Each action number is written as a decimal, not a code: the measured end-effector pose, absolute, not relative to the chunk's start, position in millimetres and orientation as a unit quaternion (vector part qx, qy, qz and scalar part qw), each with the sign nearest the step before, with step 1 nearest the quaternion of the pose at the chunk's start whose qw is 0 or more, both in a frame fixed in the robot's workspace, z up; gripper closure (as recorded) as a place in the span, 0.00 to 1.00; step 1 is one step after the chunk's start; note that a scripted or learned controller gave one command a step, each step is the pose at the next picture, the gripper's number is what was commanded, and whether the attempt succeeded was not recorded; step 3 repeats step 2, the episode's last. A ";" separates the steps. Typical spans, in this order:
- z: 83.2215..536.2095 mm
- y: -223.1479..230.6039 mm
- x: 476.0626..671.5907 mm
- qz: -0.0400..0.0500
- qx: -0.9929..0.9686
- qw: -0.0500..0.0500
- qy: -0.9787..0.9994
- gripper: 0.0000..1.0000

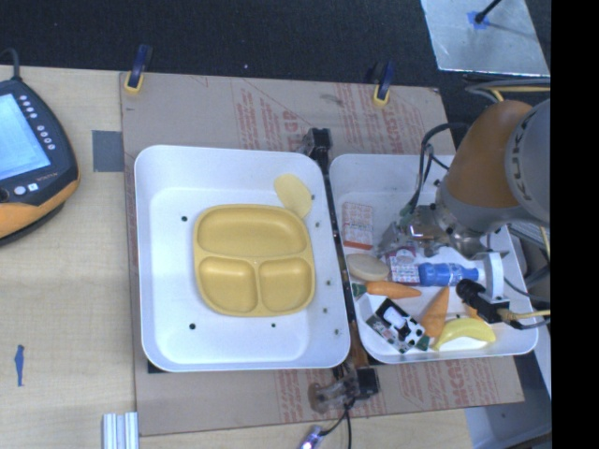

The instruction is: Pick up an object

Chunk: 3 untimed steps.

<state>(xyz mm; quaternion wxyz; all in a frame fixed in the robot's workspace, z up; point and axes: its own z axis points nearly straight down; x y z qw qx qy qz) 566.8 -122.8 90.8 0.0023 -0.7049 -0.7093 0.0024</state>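
Looking down on the bench, I find the two-finger gripper [404, 237] lowered into the right-hand shallow white plastic bin [374, 171], over its cluttered middle. I cannot tell from here how its jaws stand or whether anything sits between them; the metal parts blur into the clutter beneath.

Just below the gripper lies a small white and blue plastic bottle [451, 273] on its side, touching a red-and-white printed packet [403, 268]. To its left rests a pale tan rounded piece [367, 268], and above that a flat printed white card [357, 224]. Further below are two orange carrot-shaped toys [395, 290], a yellow banana-shaped toy [465, 333] and a small black-and-white item [395, 326].

Well to the left, in the other shallow white bin [150, 251], sits a yellow three-compartment plastic plate [255, 255] with a pale yellow oval piece [294, 194] at its upper right corner.

My judgement: the bottle is the nearest candidate. It looks light and rigid but smooth and round, so it may roll or slip; I would close across its body near the middle, not the cap. Crowding neighbours risk a double pick.
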 end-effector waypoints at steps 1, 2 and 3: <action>92.6 -114.2 582.9 0.003 -0.706 -0.002 -0.708 0.00; 102.3 -113.2 582.9 0.003 -0.704 -0.001 -0.710 1.00; 102.3 -113.2 582.9 0.003 -0.704 -0.001 -0.710 1.00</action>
